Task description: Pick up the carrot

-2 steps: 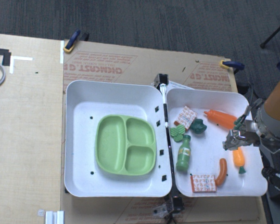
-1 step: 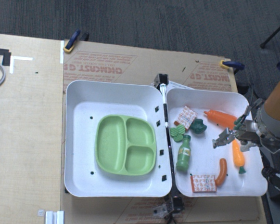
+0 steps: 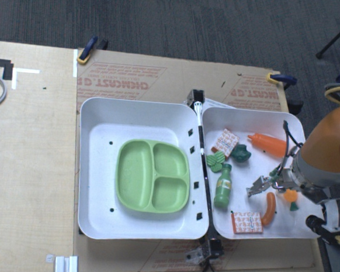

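On the desk (image 3: 26, 180) two shallow white bins sit side by side, their inner rims touching along a line of black clips. Within the left bin (image 3: 92, 156) lies a light green divided plate (image 3: 153, 176), with two compartments along its right side and one long one on its left; nothing rests in any of them.

Within the right bin (image 3: 242, 117) several toy foods are scattered. Near the far wall lies the carrot (image 3: 268, 144), orange, on its side, its narrow tip pointing left toward the bin's middle. Just left of that tip sits a dark green vegetable piece (image 3: 241, 154), and beside it a small red-and-white packet (image 3: 225, 141). Below those, a green leafy piece (image 3: 216, 160) lies against the inner rim, touching the top of a green bottle (image 3: 223, 187) that lies lengthwise toward the near wall. By the near wall rest another red-and-white packet (image 3: 247, 222) and an orange-red sausage (image 3: 269, 208).

Reaching in from the right, the grey arm with its orange band hangs over the bin's right edge, and the fingers (image 3: 263, 185) point left, low over the bin floor between the bottle and the sausage. They look slightly apart with nothing between them. A small orange piece (image 3: 292, 196) sits just beside the wrist. The carrot lies apart from the fingers, farther toward the far wall, untouched.
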`<action>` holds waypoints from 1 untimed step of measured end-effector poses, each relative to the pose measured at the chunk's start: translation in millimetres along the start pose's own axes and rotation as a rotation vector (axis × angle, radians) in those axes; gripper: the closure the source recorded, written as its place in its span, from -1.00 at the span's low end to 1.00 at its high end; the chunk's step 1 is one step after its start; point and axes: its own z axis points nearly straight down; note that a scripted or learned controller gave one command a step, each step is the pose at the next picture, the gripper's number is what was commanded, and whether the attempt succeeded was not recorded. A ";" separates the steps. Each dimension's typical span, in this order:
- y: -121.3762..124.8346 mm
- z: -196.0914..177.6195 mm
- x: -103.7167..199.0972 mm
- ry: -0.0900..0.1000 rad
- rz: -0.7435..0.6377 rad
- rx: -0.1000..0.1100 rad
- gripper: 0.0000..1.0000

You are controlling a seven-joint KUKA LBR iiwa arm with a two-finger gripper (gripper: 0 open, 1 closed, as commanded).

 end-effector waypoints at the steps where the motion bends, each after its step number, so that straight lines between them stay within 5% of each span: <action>1: 0.9 -9.8 -0.3 -0.001 0.002 -0.001 1.00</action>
